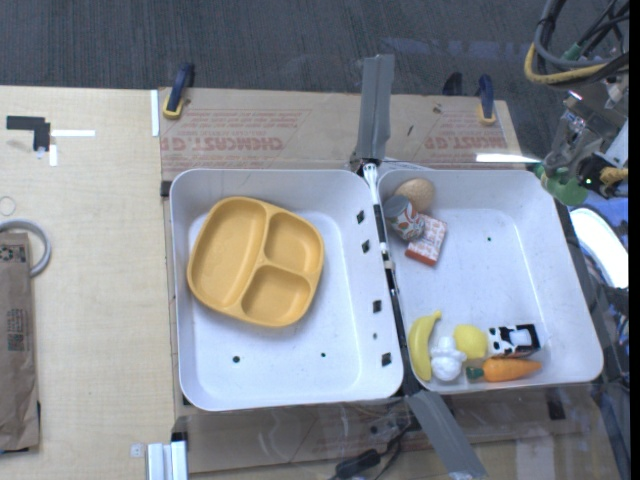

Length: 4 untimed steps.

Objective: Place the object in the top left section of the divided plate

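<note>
A yellow divided plate lies in the left bin, with one large section on its left and two smaller ones on its right. All three sections hold nothing. My gripper hangs at the far right, above the back right corner of the right bin, well away from the plate. In the right bin lie a brown rounded object, a small can, a red and white packet, a banana, a lemon, a carrot and a black and white toy.
A metal divider runs between the two bins. Cardboard lies behind them, held by clamps. Cables hang at the top right. A brown paper bag sits at the far left on the wooden bench.
</note>
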Each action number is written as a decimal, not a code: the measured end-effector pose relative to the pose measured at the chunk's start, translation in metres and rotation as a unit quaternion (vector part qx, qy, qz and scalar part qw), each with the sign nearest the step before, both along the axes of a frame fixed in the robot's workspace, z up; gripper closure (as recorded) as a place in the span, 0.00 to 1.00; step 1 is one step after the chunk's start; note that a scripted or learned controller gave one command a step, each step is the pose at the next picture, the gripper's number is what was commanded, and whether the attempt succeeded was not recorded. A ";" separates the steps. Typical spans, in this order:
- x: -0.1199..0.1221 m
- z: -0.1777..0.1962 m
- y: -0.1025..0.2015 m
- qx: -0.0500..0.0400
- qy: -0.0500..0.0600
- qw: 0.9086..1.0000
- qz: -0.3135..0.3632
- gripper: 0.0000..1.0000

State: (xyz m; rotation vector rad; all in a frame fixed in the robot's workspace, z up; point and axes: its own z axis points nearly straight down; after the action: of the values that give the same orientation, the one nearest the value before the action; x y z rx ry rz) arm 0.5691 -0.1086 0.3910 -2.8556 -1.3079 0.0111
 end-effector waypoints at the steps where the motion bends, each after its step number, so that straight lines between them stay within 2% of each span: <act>1: 0.023 0.005 0.031 -0.001 -0.001 0.995 -0.100 1.00; 2: 0.038 0.049 -0.021 -0.001 -0.001 0.971 -0.239 1.00; 3: 0.039 0.056 -0.020 -0.003 0.002 0.972 -0.236 1.00; 4: 0.070 0.048 -0.056 -0.001 -0.001 0.946 -0.323 1.00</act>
State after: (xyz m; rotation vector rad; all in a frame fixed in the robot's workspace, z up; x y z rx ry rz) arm 0.6393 -0.1645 0.4392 -3.1255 -0.3160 0.0086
